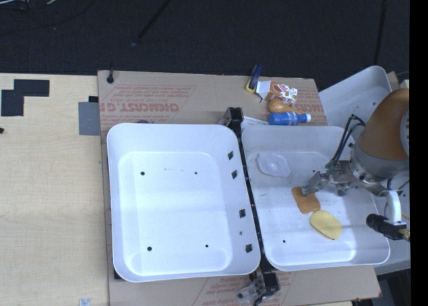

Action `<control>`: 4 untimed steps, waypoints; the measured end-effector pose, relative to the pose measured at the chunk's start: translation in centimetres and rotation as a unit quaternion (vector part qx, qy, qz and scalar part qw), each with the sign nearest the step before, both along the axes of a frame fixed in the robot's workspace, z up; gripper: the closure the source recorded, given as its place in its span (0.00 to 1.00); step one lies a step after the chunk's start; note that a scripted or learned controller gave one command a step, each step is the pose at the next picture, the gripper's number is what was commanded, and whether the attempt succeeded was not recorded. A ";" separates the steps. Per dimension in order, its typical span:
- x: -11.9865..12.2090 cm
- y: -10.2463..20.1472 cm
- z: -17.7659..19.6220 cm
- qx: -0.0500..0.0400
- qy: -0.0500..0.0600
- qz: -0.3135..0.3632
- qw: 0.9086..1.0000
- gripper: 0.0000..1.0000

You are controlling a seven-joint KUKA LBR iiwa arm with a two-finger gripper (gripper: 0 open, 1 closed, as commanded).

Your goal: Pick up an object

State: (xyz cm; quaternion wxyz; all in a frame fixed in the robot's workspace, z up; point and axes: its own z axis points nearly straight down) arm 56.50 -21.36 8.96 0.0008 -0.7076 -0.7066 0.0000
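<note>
Bench top is a light wood surface [47, 184] with a brown cardboard sheet [167, 97] laid over it. Two white bins sit on the cardboard: left bin [117, 204], right bin [374, 254], touching at a black clip strip [242, 191]. Blue bottle [289, 119] lies on the cardboard behind the right bin.

Smooth white plastic bins [127, 164] sit on matt printed cardboard [167, 101].

Grey KUKA arm [384, 139] with orange band.
Rounded orange-brown shell above a grey wrist; thin black cables looping alongside; metallic end effector [314, 188] with slim grey linkages.
</note>
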 end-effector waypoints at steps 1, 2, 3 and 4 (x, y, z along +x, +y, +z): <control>5.7 1.0 -0.1 -0.001 -0.003 0.002 1.000 0.00; 8.1 0.3 -0.1 -0.001 -0.001 0.002 1.000 0.00; 8.0 0.2 -0.1 -0.001 -0.001 0.002 1.000 0.00; 8.0 0.3 -0.1 -0.001 -0.001 0.005 1.000 0.00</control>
